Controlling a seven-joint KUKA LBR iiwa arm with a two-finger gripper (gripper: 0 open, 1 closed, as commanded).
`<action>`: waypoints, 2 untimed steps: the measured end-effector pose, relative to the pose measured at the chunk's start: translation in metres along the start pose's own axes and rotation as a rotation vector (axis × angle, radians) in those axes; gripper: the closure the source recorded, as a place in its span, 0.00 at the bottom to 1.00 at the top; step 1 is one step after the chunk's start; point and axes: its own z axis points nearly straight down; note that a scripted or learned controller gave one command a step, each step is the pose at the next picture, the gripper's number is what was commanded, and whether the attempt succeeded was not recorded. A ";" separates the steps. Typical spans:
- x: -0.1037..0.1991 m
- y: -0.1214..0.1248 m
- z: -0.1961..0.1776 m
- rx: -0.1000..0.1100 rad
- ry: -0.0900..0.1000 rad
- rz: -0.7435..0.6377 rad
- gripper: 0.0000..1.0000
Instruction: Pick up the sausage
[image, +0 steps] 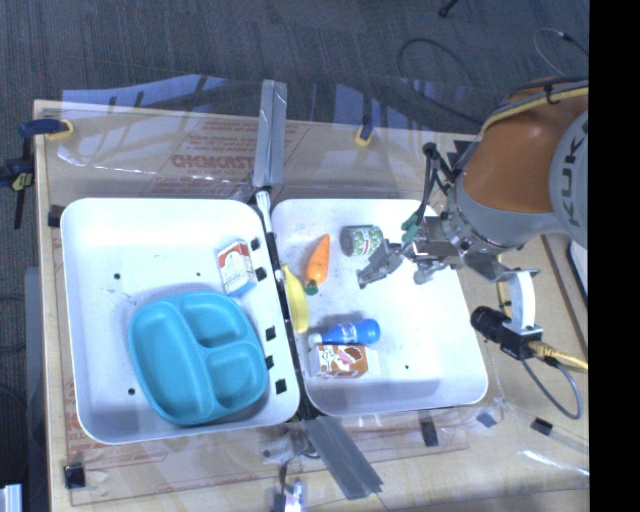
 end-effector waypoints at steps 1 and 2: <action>0.013 0.031 0.188 0.002 0.001 0.028 0.00; -0.040 0.096 0.153 -0.005 -0.001 -0.076 0.00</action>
